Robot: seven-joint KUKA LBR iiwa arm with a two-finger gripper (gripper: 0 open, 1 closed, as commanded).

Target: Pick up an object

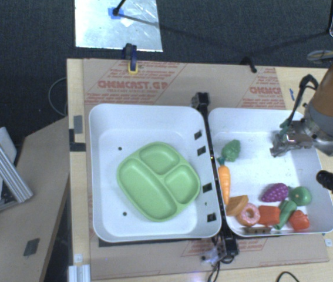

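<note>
Reaching in from the right, the arm (330, 98) hangs over the upper right part of the right bin (254, 119), orange band above the wrist, grey below. Gripper (281, 145) sits low over bare white floor near the bin's far right wall; nothing seen betw. its tips, and whether they're wide or narrow can't be told from this angle.

Toy food is bunched in the right bin, mostly along the near edge & left wall:
- broccoli (231, 150) near the left wall, upper-mid, apart from the rest
- carrot (224, 184) just below it, lying lengthwise along the left wall
- bread-coloured piece (236, 204) touching the carrot's lower end
- pink donut (249, 215) just beside that, overlapping it
- red-orange block (268, 214) right of the donut
- purple grapes (275, 191) above the block, nearest the gripper but well apart from it
- green veg (295, 197) right of the grapes, w/ a stalk running down-left
- red pepper-like piece (299, 220) in the near right corner

Left bin (104, 122) holds a light green divided plate (158, 181), 3 compartments, set at a tilt to the bin walls, roughly centred.

Both bins rest on a brown board (154, 81) w/ red lettering; a clamp (131, 57) grips its far edge. Foil-like sheet (118, 16) lies on the dark floor beyond.
</note>
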